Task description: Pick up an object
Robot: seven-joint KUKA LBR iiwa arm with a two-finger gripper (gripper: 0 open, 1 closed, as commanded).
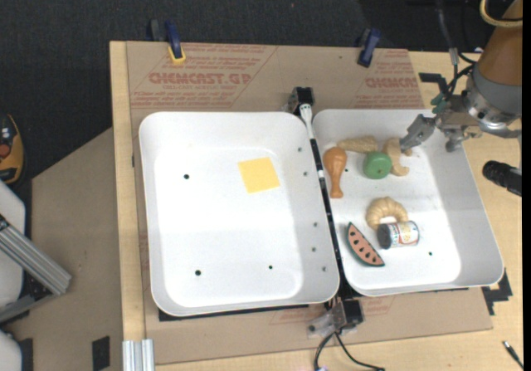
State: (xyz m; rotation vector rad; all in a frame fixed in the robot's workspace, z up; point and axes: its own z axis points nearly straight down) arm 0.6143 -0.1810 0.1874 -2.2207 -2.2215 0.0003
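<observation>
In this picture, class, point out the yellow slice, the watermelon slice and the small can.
yellow slice (258,174): camera view, the middle of its flat top, in the left bin.
watermelon slice (363,246): camera view, the red flesh, in the right bin.
small can (399,235): camera view, its labelled side, lying beside the croissant.

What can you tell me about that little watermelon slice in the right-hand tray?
The watermelon slice is a small toy wedge, likely plastic, with red flesh dotted with dark seeds and a dark green rind along its curved outer edge. It lies flat on the floor of the right bin, near the front left corner, close to the divider between the bins. The can and croissant sit just to its right; whether it touches them is unclear.
</observation>
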